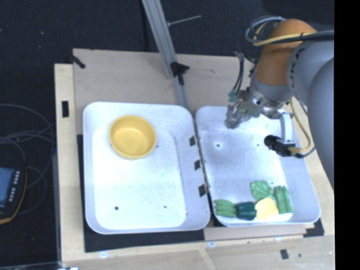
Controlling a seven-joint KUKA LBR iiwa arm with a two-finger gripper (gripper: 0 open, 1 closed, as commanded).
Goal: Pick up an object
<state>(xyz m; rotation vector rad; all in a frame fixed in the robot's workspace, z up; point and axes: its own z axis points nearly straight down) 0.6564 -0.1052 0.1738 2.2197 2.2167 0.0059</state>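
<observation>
Several green and yellow objects crowd the right bin's near corner, well apart from the end effector, whose state I cannot tell.

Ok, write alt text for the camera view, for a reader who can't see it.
A grey robot arm with an orange band reaches in from the right, its claw above the far end of the right bin, away from a cluster of green and yellow toys at that bin's near edge. The left bin holds a yellow bowl.

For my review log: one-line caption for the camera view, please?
Gripper over right bin's far end; toys cluster at its near edge; yellow bowl in left bin.
</observation>
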